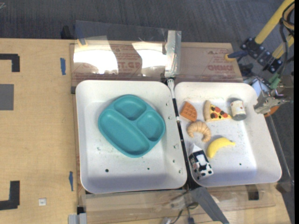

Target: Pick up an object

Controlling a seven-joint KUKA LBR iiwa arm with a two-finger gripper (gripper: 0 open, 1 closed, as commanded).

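The right bin point(261, 167) holds several small toys. An orange waffle piece point(189, 111) lies near its left wall, with a pizza slice point(214, 111) and a small white can point(237, 109) to the right of it. Below them are a tan croissant point(200, 129) and a yellow banana point(219, 146). A black and white toy point(201, 164) lies at the bin's front left corner, against the wall.
A teal divided plate point(132, 125) sits in the left bin point(93, 171). A clear plastic sheet point(126, 50) stands behind the bins. A small metal and orange part point(267, 104) hangs at the right bin's right rim, below black clamps point(259, 52) and a yellow cable point(275, 20).
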